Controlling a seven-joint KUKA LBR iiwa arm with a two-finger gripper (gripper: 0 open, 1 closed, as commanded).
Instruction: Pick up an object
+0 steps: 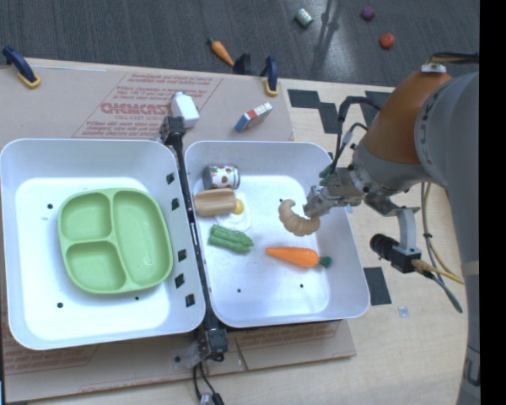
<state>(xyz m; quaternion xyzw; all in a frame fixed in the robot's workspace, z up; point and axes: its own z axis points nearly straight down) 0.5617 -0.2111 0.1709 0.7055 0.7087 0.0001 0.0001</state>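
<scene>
The right white bin [341,285] holds a small can [222,175], a tan bread roll [214,202], a green pod [230,240], an orange carrot [293,257] and a curved tan pastry-like piece [295,218]. My gripper [320,202] reaches in over the bin's right wall and sits directly against the right end of the curved tan piece. The wrist hides the contact, so a hold on it is not visible. The carrot lies just below and left of the gripper.
The left bin [17,302] holds a green divided plate [115,240]. A white clip [184,108] and a small red, white and blue block [253,117] lie on the cardboard behind the bins. Cables hang at the bin's right.
</scene>
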